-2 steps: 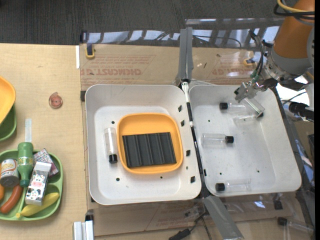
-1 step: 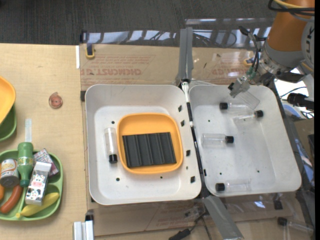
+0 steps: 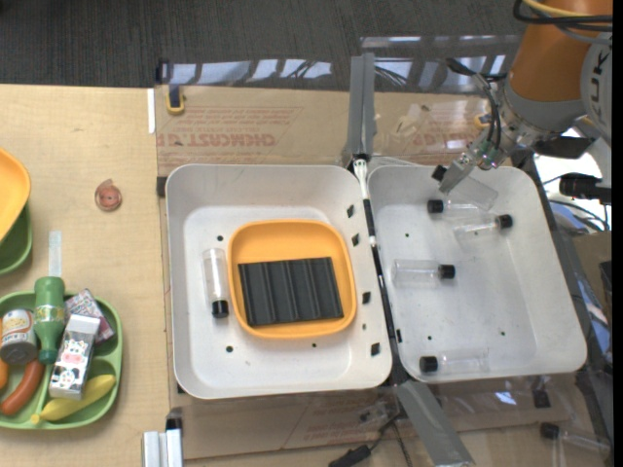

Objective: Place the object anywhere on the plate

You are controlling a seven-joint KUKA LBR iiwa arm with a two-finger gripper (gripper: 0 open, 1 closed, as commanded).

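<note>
Gripper (image 3: 474, 163) over right bin's (image 3: 545, 358) far edge, grip state impossible to tell; clear vials (image 3: 425, 272) scattered below, open floor between; orange plate (image 3: 290, 239) far left.

Arm (image 3: 563, 42) cut off at upper right, gripper (image 3: 479, 159) fingers perhaps blurred, yellow bowl (image 3: 10, 197) cropped left.

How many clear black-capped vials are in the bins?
5. Left bin: one beside the yellow plate. Right bin: back left, back right, centre, front. More may be hidden.
</note>
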